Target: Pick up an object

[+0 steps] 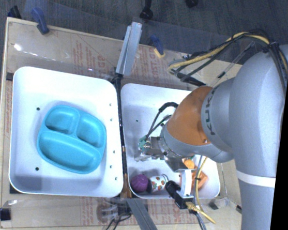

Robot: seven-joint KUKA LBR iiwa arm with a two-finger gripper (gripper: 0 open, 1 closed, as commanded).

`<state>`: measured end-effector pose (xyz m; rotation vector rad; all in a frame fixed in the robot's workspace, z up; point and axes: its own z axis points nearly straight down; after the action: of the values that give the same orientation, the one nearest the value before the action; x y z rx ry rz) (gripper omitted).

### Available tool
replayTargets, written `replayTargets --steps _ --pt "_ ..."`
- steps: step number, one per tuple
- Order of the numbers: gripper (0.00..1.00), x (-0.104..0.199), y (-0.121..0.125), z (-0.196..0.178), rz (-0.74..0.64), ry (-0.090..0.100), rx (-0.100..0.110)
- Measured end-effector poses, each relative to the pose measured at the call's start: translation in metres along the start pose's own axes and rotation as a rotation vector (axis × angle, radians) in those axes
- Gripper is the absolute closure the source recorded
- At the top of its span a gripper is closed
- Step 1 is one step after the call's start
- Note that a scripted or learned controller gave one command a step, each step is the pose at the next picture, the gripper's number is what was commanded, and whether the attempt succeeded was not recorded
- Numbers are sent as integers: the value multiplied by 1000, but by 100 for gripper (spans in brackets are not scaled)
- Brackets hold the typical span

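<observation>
The grey arm (250,99) is the biggest thing here, entering from three o'clock and bending down over the right-hand bin, with its orange band (190,120) sitting just above the wrist and a bundle of yellow and black cables (214,53) looping off its upper side toward twelve o'clock. Beneath it lies the worktop (68,50), a pale board with printed red lettering, carrying two shallow white bins side by side. The left bin (27,87), toward nine o'clock, holds a blue divided tray (72,138) with three compartments, lying flat near the bin's middle. The right bin (134,105) is partly covered by the arm; its bare floor shows toward eleven o'clock. The gripper (148,148) hangs low over the middle of the right bin, and whether it is released or clenched cannot be told, since the wrist hides it. The small objects lie along the right bin's six o'clock edge: a purple ball (139,182) in the lower left corner, a white spotted toy (158,182) touching it on its three o'clock side, and orange pieces (200,177) farther toward three o'clock, partly behind a white and black part of the arm. None of them is visibly in the gripper.
</observation>
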<state>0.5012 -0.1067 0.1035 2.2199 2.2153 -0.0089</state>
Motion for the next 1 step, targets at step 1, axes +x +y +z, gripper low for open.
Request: replayTargets --steps 1 --pt "100 -52 -10 12 -7 10 3"
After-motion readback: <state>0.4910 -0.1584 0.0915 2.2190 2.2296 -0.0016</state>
